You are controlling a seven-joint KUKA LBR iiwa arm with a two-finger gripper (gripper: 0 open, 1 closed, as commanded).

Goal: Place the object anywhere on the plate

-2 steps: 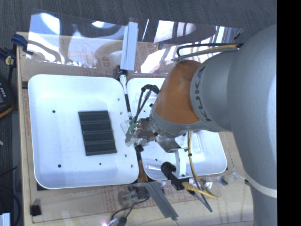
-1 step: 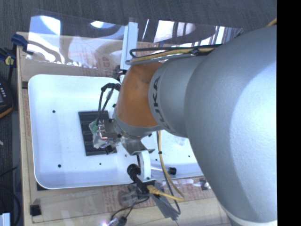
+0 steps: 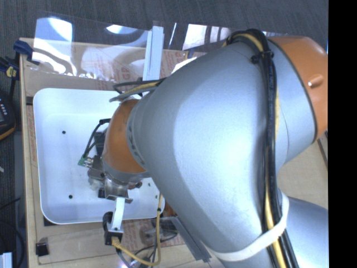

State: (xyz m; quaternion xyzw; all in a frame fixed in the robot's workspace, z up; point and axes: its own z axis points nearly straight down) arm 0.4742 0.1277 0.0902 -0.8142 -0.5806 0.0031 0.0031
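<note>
We see the arm sprawled over the left bin, its claw near the front rim; claw state, object and plate: we cannot tell.

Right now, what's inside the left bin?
Bare white floor in the left bin, with the gripper over its near right part. The arm covers everything further right.
</note>
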